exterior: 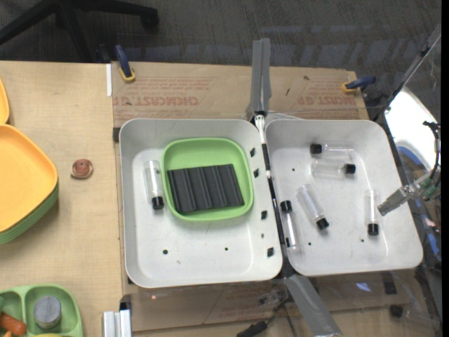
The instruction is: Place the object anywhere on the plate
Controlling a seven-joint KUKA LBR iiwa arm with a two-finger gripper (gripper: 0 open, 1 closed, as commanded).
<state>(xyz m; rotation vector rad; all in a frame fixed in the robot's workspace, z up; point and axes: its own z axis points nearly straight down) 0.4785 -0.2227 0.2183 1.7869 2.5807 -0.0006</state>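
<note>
A robotics lab test bench, we'd say.

We see two white bins [203, 269] set side by side on clamped cardboard [189, 93], clear black-capped vials [312, 207] scattered in the right one, an office chair base [77, 9] on grey carpet, and stacked yellow trays [21, 181].
</note>
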